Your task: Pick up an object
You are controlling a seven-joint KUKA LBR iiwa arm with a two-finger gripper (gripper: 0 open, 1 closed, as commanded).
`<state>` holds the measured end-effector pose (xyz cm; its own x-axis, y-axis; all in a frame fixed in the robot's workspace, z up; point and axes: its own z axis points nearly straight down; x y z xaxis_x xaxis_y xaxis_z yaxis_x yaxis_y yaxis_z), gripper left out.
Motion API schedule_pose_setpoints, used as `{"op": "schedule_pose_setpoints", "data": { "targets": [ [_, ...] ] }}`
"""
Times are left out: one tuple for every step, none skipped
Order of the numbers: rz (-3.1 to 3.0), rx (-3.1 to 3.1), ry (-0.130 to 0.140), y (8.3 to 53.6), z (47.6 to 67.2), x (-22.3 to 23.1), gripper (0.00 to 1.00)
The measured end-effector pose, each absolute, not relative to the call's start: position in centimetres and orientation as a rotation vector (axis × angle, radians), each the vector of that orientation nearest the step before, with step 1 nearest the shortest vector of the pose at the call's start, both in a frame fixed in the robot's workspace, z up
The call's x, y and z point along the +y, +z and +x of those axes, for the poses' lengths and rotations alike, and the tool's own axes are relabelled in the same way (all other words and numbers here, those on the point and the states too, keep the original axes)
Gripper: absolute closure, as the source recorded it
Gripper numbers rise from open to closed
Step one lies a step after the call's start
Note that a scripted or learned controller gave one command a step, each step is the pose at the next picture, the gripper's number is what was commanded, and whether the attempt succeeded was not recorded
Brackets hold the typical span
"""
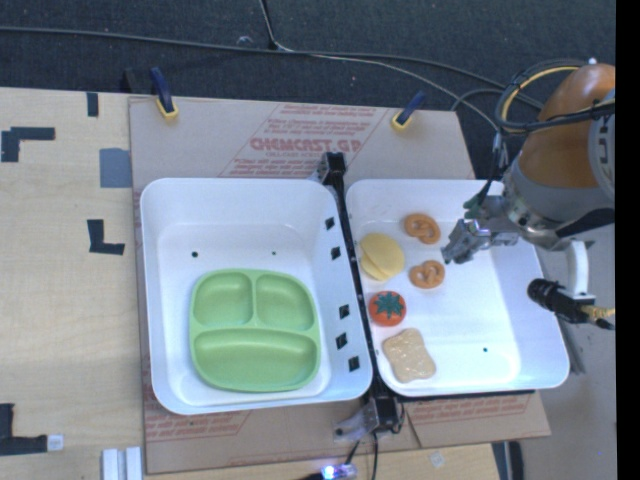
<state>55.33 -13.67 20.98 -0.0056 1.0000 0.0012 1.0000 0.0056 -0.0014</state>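
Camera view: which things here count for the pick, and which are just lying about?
For the pick, all in the right bin: two pretzels, yellow piece, tomato, bread slice, gripper.

Lying about: green divided plate in the left bin, blue clamps.

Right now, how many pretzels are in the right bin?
2. One pretzel lies near the far side of the right bin; the other pretzel lies nearer the middle, just left of the gripper. None seems hidden.
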Motion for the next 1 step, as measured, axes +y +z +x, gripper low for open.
{"op": "schedule_pose_setpoints", "data": {
  "targets": [
    [-2.214,-2.227,0.000,21.16,55.20,-9.11,1.00]
  ]
}}
